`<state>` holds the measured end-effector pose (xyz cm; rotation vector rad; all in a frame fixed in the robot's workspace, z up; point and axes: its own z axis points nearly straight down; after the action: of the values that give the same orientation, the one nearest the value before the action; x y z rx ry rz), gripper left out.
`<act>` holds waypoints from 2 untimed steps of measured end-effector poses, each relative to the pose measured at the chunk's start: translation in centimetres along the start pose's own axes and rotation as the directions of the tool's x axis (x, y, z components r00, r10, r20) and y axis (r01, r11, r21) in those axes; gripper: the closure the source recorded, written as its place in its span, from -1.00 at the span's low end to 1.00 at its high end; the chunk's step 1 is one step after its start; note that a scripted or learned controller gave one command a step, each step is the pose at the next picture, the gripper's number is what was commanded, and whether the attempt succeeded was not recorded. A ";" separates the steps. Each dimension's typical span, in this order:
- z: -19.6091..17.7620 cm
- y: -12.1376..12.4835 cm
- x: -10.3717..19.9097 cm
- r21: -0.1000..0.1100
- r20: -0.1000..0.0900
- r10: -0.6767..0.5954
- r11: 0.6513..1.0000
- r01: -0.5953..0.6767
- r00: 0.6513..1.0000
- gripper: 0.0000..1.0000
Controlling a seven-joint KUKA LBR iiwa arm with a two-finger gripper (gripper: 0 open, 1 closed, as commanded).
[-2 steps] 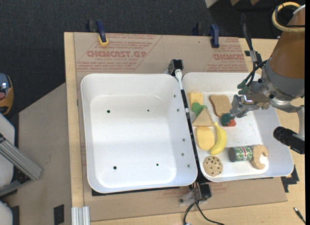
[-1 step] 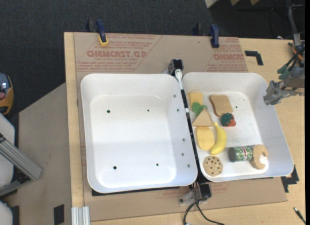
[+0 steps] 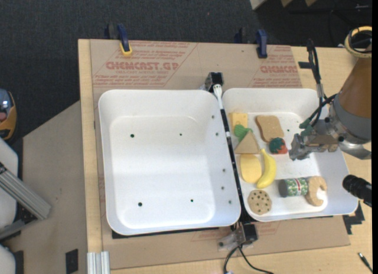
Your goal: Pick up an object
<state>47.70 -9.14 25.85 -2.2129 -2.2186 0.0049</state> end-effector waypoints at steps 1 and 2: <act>-6.9 0.2 -4.1 -0.014 0.006 0.005 1.000 -0.005 1.000 1.00; -0.4 0.2 -0.3 -0.001 0.001 -0.001 1.000 0.001 1.000 1.00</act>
<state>47.88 -9.49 26.21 -2.2133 -2.2203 0.0040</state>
